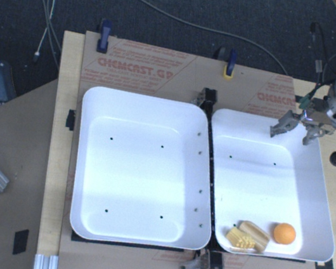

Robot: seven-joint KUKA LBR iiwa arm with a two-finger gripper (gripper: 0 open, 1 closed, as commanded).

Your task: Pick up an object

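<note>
Brown board under both bins carries faded red print, seemingly "CHEMCAST GP" [134,67]. Gripper [297,130], fingers spread and holding nothing, hovers over the right bin [317,165] far rim. Orange ball [284,234] near that bin's near rim, beside corn piece [240,239] and tan bun [255,232]; probably light, smooth, roll-prone—pinch across its middle.

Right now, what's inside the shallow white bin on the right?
The right white bin holds an orange ball, a tan bread-like piece and a yellow corn cob, bunched at its near edge. Nothing looks covered.
</note>
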